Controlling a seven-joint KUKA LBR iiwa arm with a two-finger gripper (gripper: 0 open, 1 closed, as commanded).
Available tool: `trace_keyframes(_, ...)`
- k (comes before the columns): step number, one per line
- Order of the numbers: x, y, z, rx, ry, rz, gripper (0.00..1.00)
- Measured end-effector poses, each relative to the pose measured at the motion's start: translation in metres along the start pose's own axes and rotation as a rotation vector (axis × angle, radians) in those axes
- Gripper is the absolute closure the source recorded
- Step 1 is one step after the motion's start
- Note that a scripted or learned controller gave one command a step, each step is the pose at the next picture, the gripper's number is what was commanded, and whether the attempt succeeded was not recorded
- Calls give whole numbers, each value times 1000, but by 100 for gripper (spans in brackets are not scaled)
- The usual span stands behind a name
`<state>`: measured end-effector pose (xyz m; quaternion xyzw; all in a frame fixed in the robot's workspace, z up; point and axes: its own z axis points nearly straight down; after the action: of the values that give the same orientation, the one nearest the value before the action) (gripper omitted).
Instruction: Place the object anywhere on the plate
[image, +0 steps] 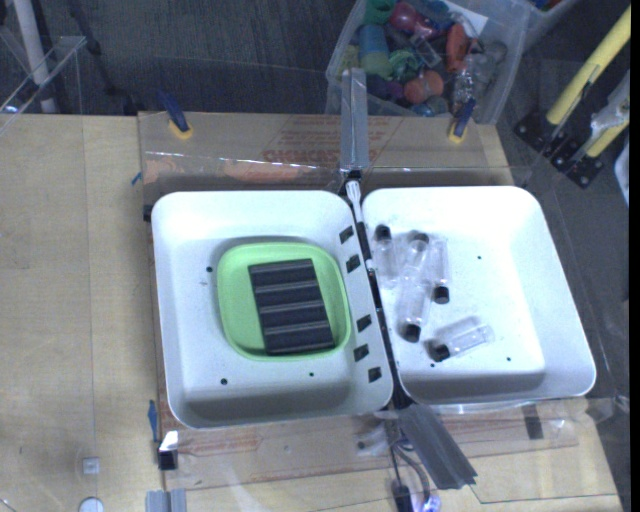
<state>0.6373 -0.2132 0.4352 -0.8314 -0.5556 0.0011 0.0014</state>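
- Black block (291, 306) with four raised bars across its top, lying flat on the green plate (232, 300).
- Sitting well inside the plate's rim, with a green border showing on all sides, and the widest strip on the left.
- Green plate with round corners, resting on the floor of the left bin (180, 250), near the middle.
- Left bin white and shallow, touching the right bin (530, 270) along one shared middle wall.
- A row of small black marks (357, 293) running down that middle wall.
- In the right bin, a bunch of little clear bottles (410, 265) with black caps, lying close together near the middle wall.
- One more clear bottle (462, 337) lying on its side, a bit apart from the bunch, toward the front of that bin.
- Both bins set on a tan wooden surface (60, 300).
- Behind the bins, a clear box of colourful toys (415, 50).
- Two blue clips (179, 125) at the back edge, one on each side.
- End effector open or closed: cannot tell.
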Motion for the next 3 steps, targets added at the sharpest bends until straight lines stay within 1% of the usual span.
trace_keyframes(1,11,28,0,-6,0,136,0)
trace_keyframes(2,-5,-4,0,-1,0,212,0)
trace_keyframes(3,-5,-2,0,-3,1,297,0)
